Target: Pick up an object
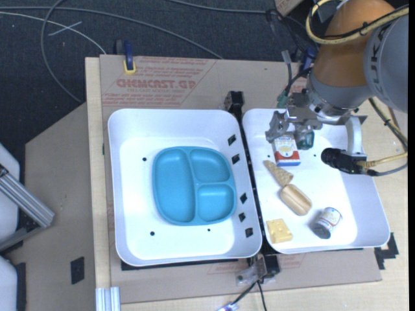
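Cheese wedge (279, 230) lies below the carton (286, 157); your gripper (290, 132) hovers above it, grip state unclear; next, descend and close.

Bright, even overhead light washes my two shallow white plastic bins (123, 173) nearly featureless; shadows are soft, focus slightly grainy.

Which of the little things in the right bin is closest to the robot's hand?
The small carton with the blue base, right under the hand. The wedge, roll, cheese slice and can all lie farther down the bin.
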